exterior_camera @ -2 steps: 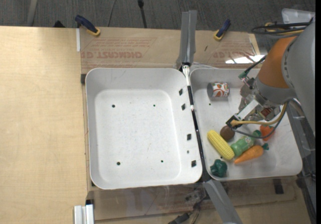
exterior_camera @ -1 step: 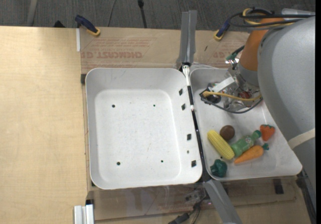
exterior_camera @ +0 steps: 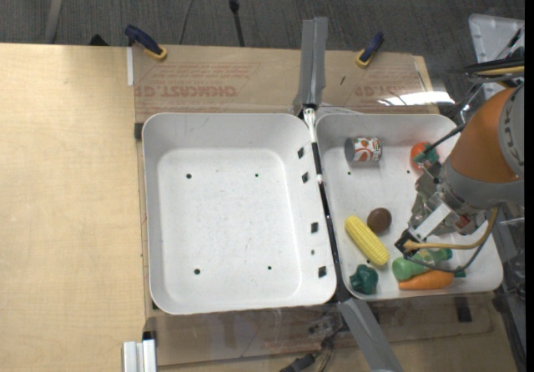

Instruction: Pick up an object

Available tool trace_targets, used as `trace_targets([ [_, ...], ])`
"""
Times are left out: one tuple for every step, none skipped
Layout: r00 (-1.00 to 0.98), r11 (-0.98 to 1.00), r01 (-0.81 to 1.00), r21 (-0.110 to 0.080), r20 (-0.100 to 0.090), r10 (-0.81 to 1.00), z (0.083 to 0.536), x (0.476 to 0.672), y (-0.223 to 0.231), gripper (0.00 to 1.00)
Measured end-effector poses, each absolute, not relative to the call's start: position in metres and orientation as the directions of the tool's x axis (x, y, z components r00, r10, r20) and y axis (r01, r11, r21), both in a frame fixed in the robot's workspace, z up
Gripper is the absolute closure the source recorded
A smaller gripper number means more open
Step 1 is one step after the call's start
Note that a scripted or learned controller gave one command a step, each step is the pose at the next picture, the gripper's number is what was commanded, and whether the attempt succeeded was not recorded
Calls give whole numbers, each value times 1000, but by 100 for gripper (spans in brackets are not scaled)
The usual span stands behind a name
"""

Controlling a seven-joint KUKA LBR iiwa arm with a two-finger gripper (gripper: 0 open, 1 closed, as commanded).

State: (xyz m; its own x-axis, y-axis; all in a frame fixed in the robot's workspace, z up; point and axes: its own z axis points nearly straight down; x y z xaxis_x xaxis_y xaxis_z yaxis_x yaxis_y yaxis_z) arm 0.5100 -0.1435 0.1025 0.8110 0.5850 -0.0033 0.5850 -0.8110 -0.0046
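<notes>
Orange carrot (exterior_camera: 425,280) lies at the near edge of the right bin (exterior_camera: 350,187), touching a glossy green piece (exterior_camera: 427,258) just beyond it whose kind is hard to make out. The gripper (exterior_camera: 407,242) hangs right at that green piece's left end; its tip is small and dark against the clutter, so whether it is open, closed or clasping anything cannot be told. To the left lie one yellow corn cob (exterior_camera: 367,240), one brown ball (exterior_camera: 379,218) just beyond the cob, and one dark green lump (exterior_camera: 364,279) at the near rim. Far in the bin lies one red and white can (exterior_camera: 364,149) on its side, its label too blurred to read. One red-orange item (exterior_camera: 420,155) sits to the can's right, partly covered by the arm (exterior_camera: 488,153), so its shape is unclear. That makes seven things in the right bin, as far as can be counted. The left bin (exterior_camera: 150,195) adjoins it, two bins in all. Both rest on a cardboard sheet (exterior_camera: 250,78) on the desk (exterior_camera: 67,195); the sheet's red print stands upside down and seems to read "CHEMCAST". Two clamps, the left clamp (exterior_camera: 146,41) and the right clamp (exterior_camera: 370,47), pin the sheet's far edge.
</notes>
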Motion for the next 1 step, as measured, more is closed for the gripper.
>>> trace_targets([
  [819,-819,574,-3,-4,574,90,575,-96,100],
])
